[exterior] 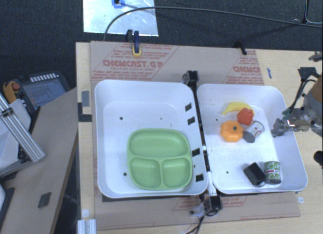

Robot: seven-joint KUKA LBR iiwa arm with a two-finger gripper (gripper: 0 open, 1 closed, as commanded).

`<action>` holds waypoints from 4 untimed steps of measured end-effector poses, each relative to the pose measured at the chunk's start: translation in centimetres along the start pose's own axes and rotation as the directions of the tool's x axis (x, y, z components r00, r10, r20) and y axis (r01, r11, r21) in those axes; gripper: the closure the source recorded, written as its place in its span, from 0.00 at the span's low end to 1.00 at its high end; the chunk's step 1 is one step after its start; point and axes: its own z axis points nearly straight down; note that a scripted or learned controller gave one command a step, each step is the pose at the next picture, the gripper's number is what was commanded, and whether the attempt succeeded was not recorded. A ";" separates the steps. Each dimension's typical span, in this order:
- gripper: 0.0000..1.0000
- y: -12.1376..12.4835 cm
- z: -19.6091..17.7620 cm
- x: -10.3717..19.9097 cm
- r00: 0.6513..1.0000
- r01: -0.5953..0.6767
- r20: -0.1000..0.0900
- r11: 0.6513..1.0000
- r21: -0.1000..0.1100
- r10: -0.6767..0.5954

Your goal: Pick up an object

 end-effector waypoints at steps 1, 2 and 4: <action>1.00 0.3 -5.4 -0.1 1.000 0.000 0.000 1.000 0.000 0.000; 1.00 2.0 -5.1 5.8 1.000 0.006 -0.004 1.000 0.004 -0.006; 1.00 2.5 -4.9 16.1 1.000 0.006 -0.005 1.000 0.005 -0.006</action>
